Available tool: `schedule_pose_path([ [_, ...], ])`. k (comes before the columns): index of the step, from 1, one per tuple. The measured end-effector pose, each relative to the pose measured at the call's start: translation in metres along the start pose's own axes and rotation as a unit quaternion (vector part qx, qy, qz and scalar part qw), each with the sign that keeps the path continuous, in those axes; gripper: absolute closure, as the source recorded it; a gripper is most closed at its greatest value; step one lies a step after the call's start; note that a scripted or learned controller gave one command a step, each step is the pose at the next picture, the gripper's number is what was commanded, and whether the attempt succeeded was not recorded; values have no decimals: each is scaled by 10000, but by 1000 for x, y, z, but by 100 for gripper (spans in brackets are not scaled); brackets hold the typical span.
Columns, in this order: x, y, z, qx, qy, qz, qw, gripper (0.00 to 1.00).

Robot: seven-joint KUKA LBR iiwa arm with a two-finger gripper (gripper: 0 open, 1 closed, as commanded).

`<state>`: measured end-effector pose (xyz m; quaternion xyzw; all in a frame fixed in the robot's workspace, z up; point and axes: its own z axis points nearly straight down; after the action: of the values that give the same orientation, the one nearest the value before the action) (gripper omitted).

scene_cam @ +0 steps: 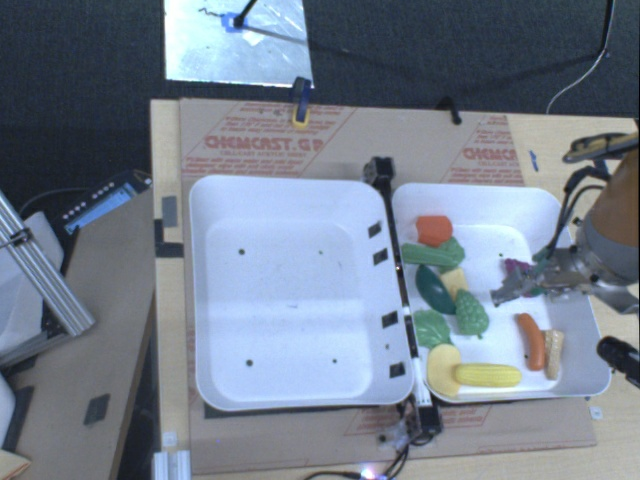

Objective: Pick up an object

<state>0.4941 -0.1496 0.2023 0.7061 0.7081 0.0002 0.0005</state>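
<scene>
The right bin (520, 213) holds several toy foods: an orange-red pepper (433, 229), a green pod (436, 253), a dark green piece (434, 289), a bumpy green piece (472, 313), a yellow corn cob (487, 375), an orange sausage shape (532, 340) and a small purple piece (515, 265). My gripper (508, 290) reaches in from the right and hangs low over the middle of this bin. It is just below the purple piece and right of the bumpy green piece. Nothing visibly hangs from it.
The left bin (290, 288) lies beside it, with a black hinge strip (395, 278) between the two. A beige piece (553, 348) and a yellow round piece (443, 361) lie near the right bin's front wall. Cables (575, 183) run near the arm (610, 238).
</scene>
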Motion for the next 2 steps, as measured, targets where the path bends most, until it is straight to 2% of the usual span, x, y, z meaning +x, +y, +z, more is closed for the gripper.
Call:
schedule_pose_path([
  [1,-61,-9,37,10,-9,34,10000,0],
  [2,-25,46,122,-1,6,-28,10000,0],
])
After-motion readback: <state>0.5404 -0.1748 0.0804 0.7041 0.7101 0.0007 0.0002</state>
